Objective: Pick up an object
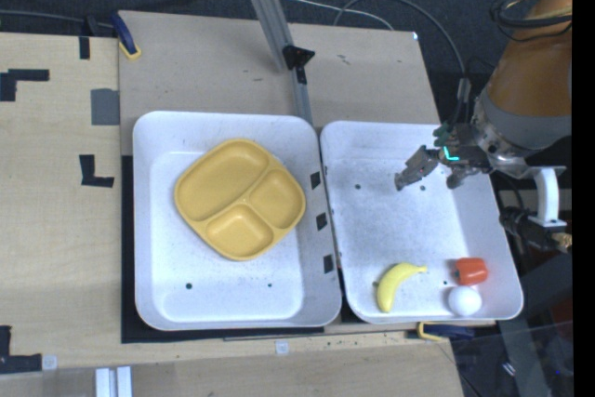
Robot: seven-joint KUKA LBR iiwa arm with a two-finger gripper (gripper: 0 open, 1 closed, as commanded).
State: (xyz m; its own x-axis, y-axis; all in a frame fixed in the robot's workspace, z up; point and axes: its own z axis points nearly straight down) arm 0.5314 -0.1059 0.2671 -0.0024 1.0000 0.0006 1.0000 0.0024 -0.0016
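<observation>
Grey arm (528, 112), orange band; dark tool (435, 168), teal light

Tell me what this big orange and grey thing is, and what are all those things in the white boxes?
That is a robot arm, reaching in from the right. The camera looks down from above the bench. At the arm's end is its tool, two fingers for grabbing; it hangs over the right bin with nothing between its fingers. That bin has a banana, a white ball and a small orange object near its front edge. The left bin holds a yellow plate with three compartments.
</observation>
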